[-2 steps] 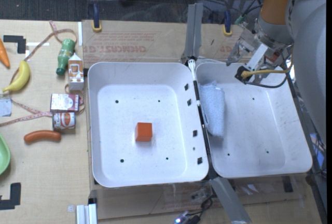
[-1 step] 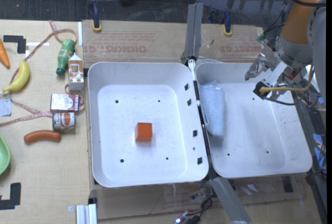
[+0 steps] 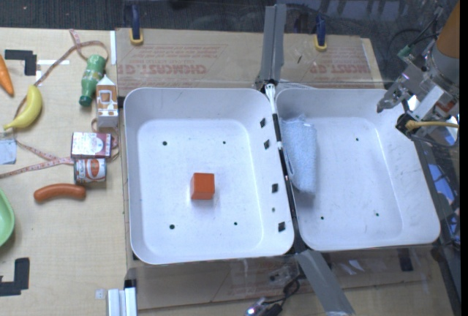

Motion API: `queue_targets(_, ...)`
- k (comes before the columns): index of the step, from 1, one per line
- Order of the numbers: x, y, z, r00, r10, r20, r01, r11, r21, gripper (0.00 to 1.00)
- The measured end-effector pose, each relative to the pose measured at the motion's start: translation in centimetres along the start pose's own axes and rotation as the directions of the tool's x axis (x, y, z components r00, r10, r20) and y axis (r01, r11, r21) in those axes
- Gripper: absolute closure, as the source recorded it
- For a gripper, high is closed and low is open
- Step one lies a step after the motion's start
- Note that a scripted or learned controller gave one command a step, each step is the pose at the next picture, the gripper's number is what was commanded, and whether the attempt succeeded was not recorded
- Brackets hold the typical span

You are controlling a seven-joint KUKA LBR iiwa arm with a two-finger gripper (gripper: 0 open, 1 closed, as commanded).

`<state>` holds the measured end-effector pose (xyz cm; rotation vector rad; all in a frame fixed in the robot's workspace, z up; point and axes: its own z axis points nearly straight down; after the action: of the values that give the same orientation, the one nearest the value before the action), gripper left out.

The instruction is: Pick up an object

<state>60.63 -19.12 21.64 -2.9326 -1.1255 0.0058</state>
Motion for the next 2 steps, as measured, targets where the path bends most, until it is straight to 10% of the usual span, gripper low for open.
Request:
queue_targets(1,0.7,2.3,-9.5,0.963,0.271,-0.001,-0.271,0.963,0.0,0.0)
queue_targets(2,5.3,-5.1,-15.8,0.905,0.425,0.0,-0.425,0.905,0.0,0.0)
